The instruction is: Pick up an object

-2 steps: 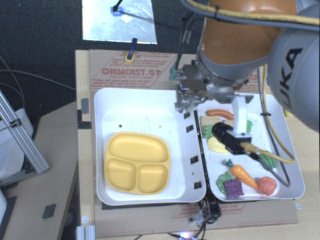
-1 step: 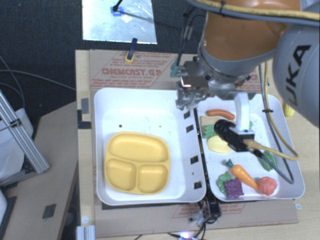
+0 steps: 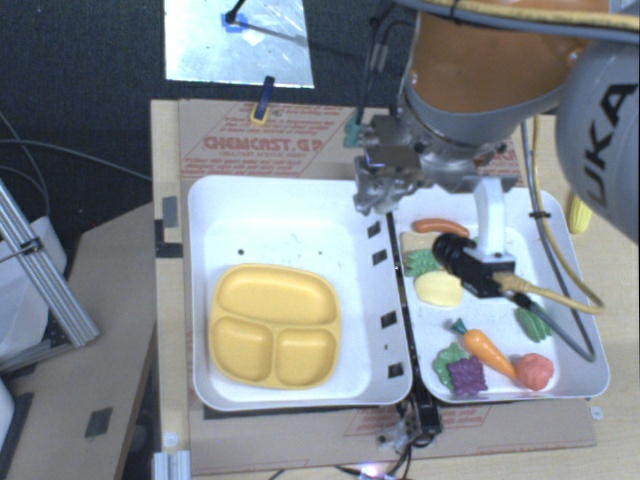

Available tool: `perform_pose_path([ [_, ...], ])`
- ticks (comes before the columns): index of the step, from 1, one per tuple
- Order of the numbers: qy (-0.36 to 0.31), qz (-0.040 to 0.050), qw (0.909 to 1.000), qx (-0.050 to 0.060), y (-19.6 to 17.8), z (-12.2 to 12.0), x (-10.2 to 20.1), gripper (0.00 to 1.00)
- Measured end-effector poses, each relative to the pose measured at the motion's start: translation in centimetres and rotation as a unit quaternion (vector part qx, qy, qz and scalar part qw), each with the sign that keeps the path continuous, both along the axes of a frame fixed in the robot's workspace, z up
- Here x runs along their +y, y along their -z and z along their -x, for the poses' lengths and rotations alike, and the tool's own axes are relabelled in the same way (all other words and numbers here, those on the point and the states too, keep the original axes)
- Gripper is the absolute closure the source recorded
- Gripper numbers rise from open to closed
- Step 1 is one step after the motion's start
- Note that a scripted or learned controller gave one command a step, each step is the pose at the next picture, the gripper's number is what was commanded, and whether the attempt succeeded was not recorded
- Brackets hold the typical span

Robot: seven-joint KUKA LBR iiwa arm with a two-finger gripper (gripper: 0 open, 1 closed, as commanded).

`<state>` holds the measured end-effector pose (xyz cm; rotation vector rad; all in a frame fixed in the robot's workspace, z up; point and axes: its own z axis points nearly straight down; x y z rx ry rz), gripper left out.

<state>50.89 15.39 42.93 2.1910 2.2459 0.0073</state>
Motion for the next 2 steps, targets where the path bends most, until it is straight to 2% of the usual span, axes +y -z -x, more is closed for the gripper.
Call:
perform_pose_path([
  [2, -0.007, -0.0001, 1.0, -0.002, -2.1, -0.1, 0.0, 1.0],
])
